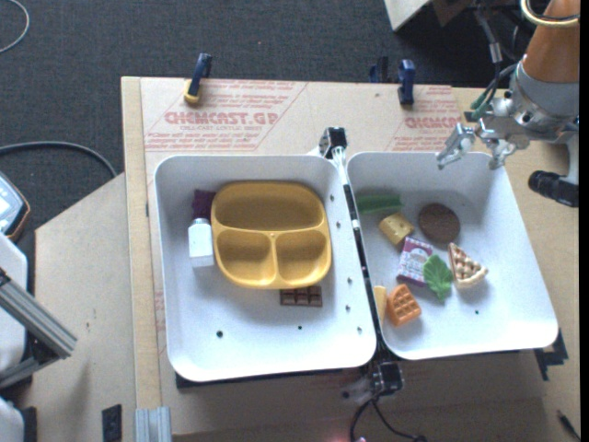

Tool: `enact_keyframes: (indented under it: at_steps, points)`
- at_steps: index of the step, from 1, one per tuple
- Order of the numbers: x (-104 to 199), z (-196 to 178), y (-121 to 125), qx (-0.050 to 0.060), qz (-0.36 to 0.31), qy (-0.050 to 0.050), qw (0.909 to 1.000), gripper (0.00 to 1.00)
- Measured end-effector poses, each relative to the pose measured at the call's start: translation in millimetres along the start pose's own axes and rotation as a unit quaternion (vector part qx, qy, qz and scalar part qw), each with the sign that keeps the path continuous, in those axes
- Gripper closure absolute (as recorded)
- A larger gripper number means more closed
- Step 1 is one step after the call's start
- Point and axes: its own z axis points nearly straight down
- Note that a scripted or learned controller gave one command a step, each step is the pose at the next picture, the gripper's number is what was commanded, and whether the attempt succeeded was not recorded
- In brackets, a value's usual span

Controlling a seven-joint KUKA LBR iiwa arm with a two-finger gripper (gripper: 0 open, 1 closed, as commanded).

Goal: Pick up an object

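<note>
The gripper hangs spread and empty at upper right, above the right bin. Nothing is picked yet; toys lie untouched below.

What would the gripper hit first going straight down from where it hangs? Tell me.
Probably the back rim of the right bin, or bare floor just inside it. The gripper hangs open over that edge, short of the brown round cookie. Depth is hard to judge.
</note>
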Motion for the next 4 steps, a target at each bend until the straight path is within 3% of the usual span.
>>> enact_keyframes:
  at_steps: [1, 3, 4]
  points:
    - [0.2, -8.9, 2.8, -0.007, -0.001, -0.002, 1.0000, 0.00]
    - [1.6, 106.4, 2.9, -0.004, -0.001, -0.001, 1.0000, 0.00]
    - [2.6, 129.4, 2.9, -0.005, -0.002, -0.001, 1.0000, 0.00]
